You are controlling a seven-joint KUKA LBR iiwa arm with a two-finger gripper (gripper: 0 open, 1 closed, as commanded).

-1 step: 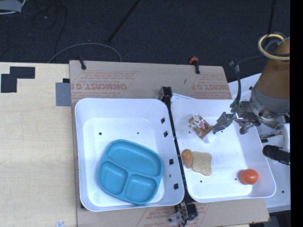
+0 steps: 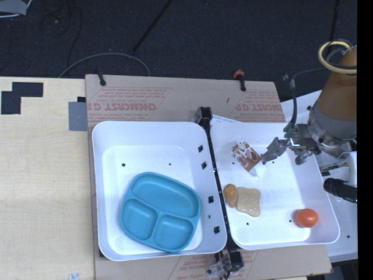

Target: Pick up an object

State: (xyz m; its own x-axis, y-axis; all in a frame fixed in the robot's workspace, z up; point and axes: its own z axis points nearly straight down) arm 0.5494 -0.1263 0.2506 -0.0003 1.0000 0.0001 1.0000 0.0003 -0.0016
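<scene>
The two white bins [image 2: 111, 156] look like smooth plastic with a soft shine, and the blue tray [image 2: 160, 210] in the left one is smooth, matt plastic too. They sit on a flat brown cardboard sheet [image 2: 175, 101] (dull, with red print on it), next to a pale wooden table top [image 2: 41, 185]. The orange ball [image 2: 305, 217] looks smooth and a bit shiny, and the gripper [image 2: 273, 151] is dull grey metal.

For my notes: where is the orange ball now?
The orange ball lies in the right bin, near its front right corner, apart from the toast piece to its left.
</scene>
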